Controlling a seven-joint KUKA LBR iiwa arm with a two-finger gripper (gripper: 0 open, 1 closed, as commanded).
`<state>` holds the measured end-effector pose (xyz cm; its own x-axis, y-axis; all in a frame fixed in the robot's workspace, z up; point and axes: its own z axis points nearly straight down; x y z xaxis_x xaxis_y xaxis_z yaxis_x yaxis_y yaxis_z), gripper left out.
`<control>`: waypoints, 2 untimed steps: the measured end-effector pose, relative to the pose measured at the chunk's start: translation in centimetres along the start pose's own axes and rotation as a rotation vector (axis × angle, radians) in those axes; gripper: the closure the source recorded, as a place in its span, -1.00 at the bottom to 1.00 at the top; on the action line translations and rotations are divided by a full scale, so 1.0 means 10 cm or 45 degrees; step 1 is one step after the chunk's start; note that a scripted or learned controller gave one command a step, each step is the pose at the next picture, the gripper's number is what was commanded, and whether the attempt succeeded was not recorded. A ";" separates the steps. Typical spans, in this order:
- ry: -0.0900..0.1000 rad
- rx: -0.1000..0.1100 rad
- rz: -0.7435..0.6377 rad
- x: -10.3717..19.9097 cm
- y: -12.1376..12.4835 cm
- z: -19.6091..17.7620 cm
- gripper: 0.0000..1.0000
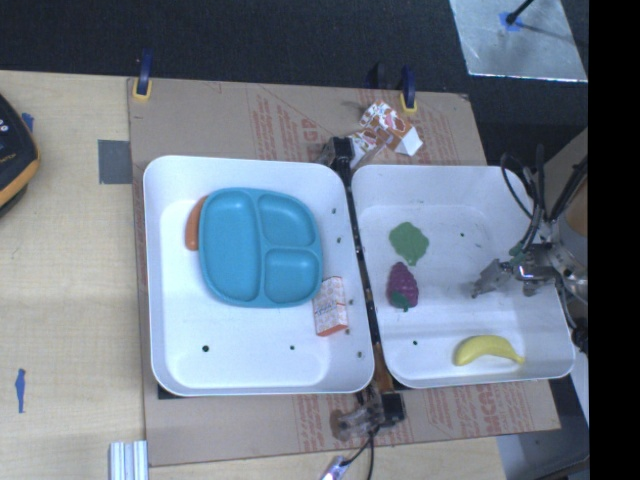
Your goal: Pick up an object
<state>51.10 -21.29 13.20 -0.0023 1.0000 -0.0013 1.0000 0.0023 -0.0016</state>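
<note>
The small grey two-finger gripper [487, 280], whose jaw state cannot be told, is being held over the right-hand shallow white bin [450, 193], with the curved yellow plastic banana [487, 350] lying nearest, below it, long axis left-to-right.
</note>
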 end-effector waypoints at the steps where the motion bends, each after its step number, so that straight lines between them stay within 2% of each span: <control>1: 0.000 -0.002 -0.002 0.01 0.68 -1.38 -1.00; 2: 0.002 0.005 -0.004 0.67 0.03 -0.58 -1.00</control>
<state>51.34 -14.60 19.02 -0.0055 1.0000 0.0006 1.0000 0.0055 -0.0058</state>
